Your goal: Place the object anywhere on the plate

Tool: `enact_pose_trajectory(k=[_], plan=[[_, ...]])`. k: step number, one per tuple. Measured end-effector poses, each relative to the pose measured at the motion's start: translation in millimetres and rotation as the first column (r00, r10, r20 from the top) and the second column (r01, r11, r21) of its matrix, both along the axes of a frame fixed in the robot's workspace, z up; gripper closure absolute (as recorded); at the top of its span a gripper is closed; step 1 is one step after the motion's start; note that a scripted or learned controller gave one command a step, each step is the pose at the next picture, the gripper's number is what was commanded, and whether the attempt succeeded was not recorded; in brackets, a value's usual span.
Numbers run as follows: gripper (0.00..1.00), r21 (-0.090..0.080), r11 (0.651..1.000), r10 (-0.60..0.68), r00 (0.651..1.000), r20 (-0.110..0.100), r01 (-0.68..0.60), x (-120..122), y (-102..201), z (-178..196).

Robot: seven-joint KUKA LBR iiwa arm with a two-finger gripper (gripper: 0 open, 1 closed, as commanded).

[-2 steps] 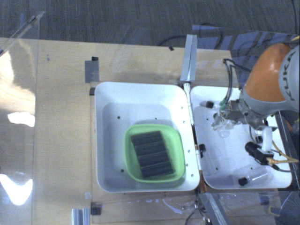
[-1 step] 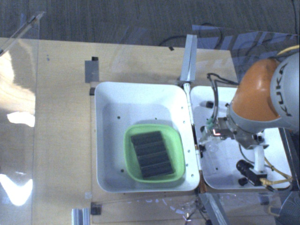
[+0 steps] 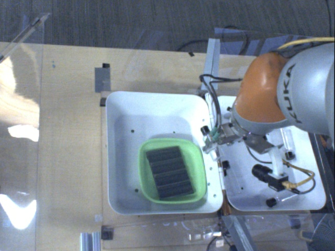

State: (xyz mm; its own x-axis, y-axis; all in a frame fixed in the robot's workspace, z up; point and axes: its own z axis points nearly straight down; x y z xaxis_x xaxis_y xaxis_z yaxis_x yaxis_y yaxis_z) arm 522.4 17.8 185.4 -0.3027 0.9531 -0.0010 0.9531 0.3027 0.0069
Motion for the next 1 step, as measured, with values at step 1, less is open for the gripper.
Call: enact_pose_trajectory(k=[1], plan=[[0.00,0.000,1.000,0.000,1.000,0.000,0.000,0.0,-0.3,0.0]])
